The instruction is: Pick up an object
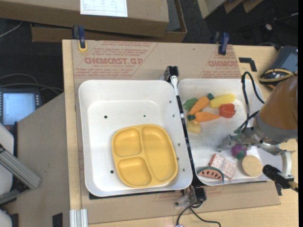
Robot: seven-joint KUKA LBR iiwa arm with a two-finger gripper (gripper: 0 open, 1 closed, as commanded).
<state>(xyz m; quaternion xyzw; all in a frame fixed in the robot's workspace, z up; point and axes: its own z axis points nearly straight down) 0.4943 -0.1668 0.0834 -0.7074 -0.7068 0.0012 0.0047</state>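
Two white bins: left bin [90,126] holds one yellow three-compartment tray [144,155]. Right bin [199,86] holds two carrots [199,104], one yellow piece [222,99], one red pepper [227,110], one watermelon slice [209,174], one pink packet [222,163], one tan round [251,165], one purple item [238,150]. Cardboard surface [71,103] reads "CHEMCAST GP". Gripper [236,143] over the purple item; can't tell whether the fingers are open.

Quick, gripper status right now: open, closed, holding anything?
Gripper: low in the right bin, beside the purple toy; open or closed cannot be told, and no object visibly held.
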